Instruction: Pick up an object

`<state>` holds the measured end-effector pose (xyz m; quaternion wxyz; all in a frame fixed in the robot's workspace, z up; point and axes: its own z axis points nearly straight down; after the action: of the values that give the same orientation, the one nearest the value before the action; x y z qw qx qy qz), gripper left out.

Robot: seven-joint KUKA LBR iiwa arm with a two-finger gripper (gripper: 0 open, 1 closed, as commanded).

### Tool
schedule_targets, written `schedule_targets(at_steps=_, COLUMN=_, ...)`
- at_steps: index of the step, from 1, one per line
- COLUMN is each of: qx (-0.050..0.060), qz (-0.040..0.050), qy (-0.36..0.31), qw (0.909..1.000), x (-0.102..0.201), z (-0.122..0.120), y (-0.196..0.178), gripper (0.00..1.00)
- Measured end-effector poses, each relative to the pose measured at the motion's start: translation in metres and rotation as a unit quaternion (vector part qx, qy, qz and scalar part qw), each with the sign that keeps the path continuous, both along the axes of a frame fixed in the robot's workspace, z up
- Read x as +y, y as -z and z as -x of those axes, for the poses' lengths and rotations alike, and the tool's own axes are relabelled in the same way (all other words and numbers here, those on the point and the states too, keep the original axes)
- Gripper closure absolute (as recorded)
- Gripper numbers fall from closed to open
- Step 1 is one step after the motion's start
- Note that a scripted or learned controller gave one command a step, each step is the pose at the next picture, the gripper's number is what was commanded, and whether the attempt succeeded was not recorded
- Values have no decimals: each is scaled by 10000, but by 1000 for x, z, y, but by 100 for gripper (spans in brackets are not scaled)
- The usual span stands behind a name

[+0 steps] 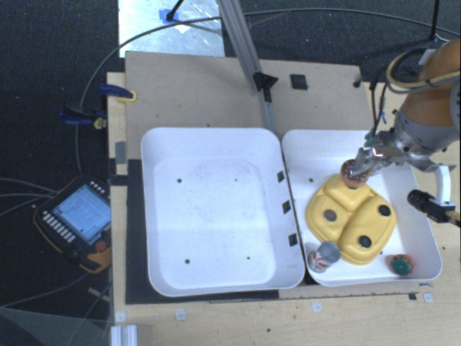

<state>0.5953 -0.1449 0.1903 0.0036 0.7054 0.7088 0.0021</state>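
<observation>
Nearest the lens, along the bottom of the right bin: a small grey-capped object at the bin's front-left corner, just touching the yellow moulded piece, and a small green-and-orange ball toward the front-right corner, apart from the rest. Left bin shows bare white floor. Both bins sit on the tabletop.

Yellow piece: broad, lumpy, with dark round spots on top. Sits mid-bin. Long axis runs on a diagonal, from upper left near the bin's centre down to the lower right; the narrower rounded end points up toward the arm's wrist.

Gripper hangs at the yellow piece's upper edge. A small brownish round thing sits right at its tip, touching or resting on the yellow piece. Whether the fingers are spread or pressed together I cannot tell; they are too small and blurred, so no claim that anything is held.

Likely target, as a judgement: the brownish thing, or the yellow piece itself.

Risks:
- Yellow surface is domed and smooth-looking; a pinch on the crown could slide off.
- Brownish thing is perched on a slope; a nudge could roll it down between piece and bin wall.
- Descent off-centre could tip or shove the yellow piece into the grey-capped object.
</observation>
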Motion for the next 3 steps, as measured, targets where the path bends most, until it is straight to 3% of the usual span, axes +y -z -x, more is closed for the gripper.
schedule_targets(at_steps=1, qx=1, qz=-3, qy=-3, qw=10000, x=0, z=-2, y=-55, gripper=100)
schedule_targets(at_steps=3, qx=38, qz=-23, qy=-31, qw=10000, x=117, z=27, y=-62, gripper=100)
